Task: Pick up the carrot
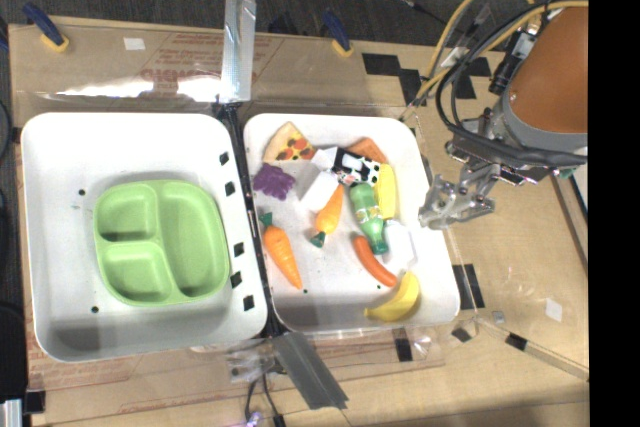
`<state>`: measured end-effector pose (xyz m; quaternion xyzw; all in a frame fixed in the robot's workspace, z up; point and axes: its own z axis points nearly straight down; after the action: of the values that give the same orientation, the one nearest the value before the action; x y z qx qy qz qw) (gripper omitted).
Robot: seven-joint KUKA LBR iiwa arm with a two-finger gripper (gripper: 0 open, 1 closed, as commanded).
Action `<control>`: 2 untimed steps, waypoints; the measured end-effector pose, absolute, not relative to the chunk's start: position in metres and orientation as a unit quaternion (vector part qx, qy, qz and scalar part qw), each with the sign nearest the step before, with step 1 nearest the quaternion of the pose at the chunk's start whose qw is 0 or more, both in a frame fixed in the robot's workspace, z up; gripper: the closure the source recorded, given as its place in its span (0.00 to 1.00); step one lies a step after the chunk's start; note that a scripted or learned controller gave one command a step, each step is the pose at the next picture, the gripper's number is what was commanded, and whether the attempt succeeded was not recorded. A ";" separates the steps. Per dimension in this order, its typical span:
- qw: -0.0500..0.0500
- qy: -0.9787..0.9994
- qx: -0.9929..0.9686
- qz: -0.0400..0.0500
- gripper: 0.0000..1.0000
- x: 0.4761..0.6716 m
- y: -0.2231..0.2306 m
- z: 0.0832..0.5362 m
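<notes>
Banana nearest; jaws beside right bin.

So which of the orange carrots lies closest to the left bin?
The larger orange carrot by the right bin's left wall; the smaller orange carrot sits mid-bin, beside the green bottle.

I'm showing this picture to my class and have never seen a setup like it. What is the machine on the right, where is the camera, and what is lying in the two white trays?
One camera looks down at a slant on a bench. The grey and orange machine is a robot arm; its gripper hangs just outside the right bin, holding nothing. The left bin holds a green divided plate. The right bin holds toy food: a carrot near its left wall, a second carrot mid-bin, a banana, a pizza slice, purple grapes, a green bottle and more. The arm is meant to pick up a carrot.
</notes>
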<state>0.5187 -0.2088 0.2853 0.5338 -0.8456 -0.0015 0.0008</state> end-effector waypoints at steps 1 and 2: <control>0.001 -0.729 0.685 -0.002 1.00 0.477 -0.210 0.265; 0.000 -0.727 0.687 -0.002 1.00 0.479 -0.208 0.275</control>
<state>0.4786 -0.2077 0.2752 0.6865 -0.7271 -0.0015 0.0002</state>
